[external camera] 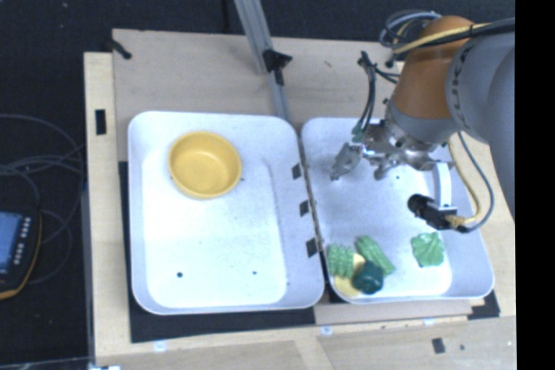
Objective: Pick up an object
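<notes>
1. The worktop (199, 69) is a light wooden board that carries two shallow white bins side by side.
2. The arm (451, 82) enters from the right of the camera view; its orange band sits above the wrist, over the right bin (347, 143).
3. The left bin (217, 256) holds one yellow bowl (205, 164) in its upper left part, upright, well apart from all other items.
4. The end effector (364, 160) hangs over the upper middle of the right bin. Its two fingers are spread apart, and nothing lies between them.
5. The objects lie along the lower edge of the right bin, well below the end effector:
   - a cluster of green toy pieces (360, 260) at the lower left corner, touching each other, resting on a yellow item (347, 284);
   - a single light green piece (427, 249) to the right of the cluster, apart from it, below the black fitting (425, 208) on the arm.
</notes>
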